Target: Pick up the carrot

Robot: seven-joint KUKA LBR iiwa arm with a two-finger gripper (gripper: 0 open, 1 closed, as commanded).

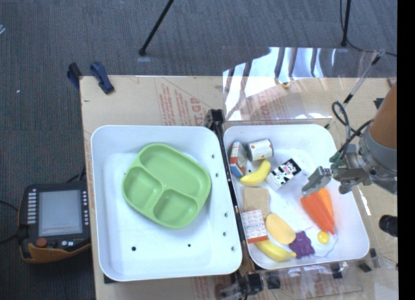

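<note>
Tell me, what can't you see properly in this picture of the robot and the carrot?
- Gripper: small and blurry in the camera view, so whether it is open or shut cannot be told.
- Carrot: its top end lies under the gripper, so contact is unclear.
- Arm: cut off by the right edge.
- Milk carton print: too small to read.
</note>
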